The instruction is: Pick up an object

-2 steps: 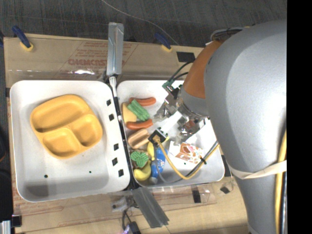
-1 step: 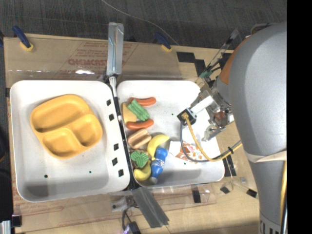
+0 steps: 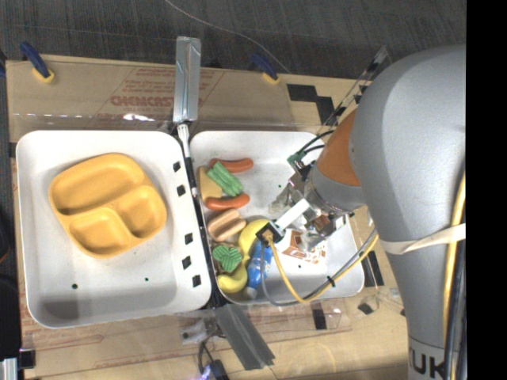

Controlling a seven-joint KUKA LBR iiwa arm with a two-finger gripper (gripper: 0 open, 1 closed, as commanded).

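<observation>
1. Reaching in from the right, grey arm (image 3: 412, 157) with its orange band covers the right side of the right bin (image 3: 269, 145).
2. Left bin (image 3: 103, 287) sits beside it, their walls touching along the middle.
3. Yellow divided tray (image 3: 107, 203) lies in the left bin, upper-left, slightly skewed.
4. Gripper (image 3: 307, 229) is low over the right bin, just right of the toy food pile. Jaws are hidden under the wrist, so I cannot tell whether they are spread or pressed together.
5. Printed card (image 3: 305, 249) lies flat on the bin floor under the gripper.
6. Pickable things are all in the right bin, packed along its left wall:
   - hot dog bun (image 3: 226, 225) mid-pile
   - tan slab (image 3: 209, 185) with a green piece (image 3: 226, 180) on top
   - upper sausage (image 3: 232, 165) near the far wall
   - lower sausage (image 3: 226, 203) between slab and bun
   - banana (image 3: 252, 234) just beside the bun, nearest the gripper
   - blue item (image 3: 256, 274) below the banana
   - green leafy piece (image 3: 227, 256) below the bun
   - small yellow piece (image 3: 232, 283) at the near end, touching the blue item
</observation>
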